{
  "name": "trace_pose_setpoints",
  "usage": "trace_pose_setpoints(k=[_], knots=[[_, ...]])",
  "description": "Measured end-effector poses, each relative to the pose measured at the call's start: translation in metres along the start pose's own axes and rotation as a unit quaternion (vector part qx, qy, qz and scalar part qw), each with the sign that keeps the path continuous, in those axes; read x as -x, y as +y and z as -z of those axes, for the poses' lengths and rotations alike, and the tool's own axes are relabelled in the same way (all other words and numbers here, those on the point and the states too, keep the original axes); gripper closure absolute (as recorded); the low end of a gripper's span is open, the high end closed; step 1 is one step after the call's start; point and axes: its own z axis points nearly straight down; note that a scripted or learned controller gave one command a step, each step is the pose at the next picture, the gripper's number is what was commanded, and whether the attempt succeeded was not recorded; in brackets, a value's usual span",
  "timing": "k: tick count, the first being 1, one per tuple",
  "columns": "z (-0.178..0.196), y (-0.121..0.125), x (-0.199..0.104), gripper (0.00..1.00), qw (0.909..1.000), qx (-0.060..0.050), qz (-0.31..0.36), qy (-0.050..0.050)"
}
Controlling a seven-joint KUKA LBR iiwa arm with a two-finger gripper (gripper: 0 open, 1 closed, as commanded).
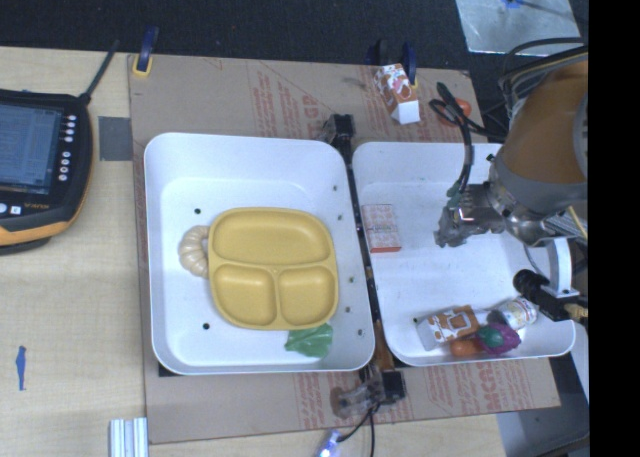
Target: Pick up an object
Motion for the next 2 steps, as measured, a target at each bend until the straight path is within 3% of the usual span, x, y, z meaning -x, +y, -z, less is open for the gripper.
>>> trace_pose_setpoints(k=[2], knots=[[0.0199,-0.0001,0.0014,1.0,1.0,-0.001,0.003,0.0]])
